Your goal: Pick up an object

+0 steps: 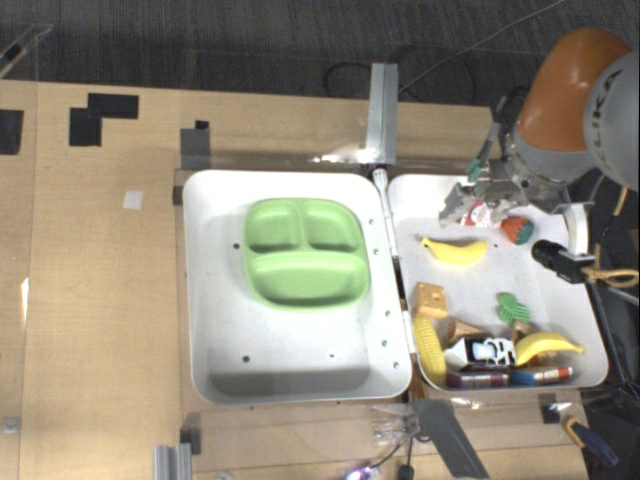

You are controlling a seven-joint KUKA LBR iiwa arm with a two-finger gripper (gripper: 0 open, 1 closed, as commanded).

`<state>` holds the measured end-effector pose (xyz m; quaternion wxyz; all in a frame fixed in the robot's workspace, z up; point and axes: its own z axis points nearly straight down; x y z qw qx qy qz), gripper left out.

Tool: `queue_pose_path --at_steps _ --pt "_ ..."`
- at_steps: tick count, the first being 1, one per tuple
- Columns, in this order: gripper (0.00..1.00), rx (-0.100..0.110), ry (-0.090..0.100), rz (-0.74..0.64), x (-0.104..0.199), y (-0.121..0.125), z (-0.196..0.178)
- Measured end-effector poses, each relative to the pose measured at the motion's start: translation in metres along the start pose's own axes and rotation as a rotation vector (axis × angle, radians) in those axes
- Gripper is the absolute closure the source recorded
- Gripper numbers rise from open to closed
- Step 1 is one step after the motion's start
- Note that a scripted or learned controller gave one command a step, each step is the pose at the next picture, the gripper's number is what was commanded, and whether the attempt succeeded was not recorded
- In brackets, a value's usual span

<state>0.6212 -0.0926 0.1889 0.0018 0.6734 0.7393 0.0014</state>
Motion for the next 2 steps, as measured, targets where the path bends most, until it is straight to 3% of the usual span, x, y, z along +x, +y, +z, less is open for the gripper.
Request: queue_pose_path --at_steps 1,2 --pt "0.00 -0.009 -0.002 -0.017 -0.041 0.003 0.099" --pt "0.00 -0.010 -0.002 -0.039 -0.036 -0.031 0.098"
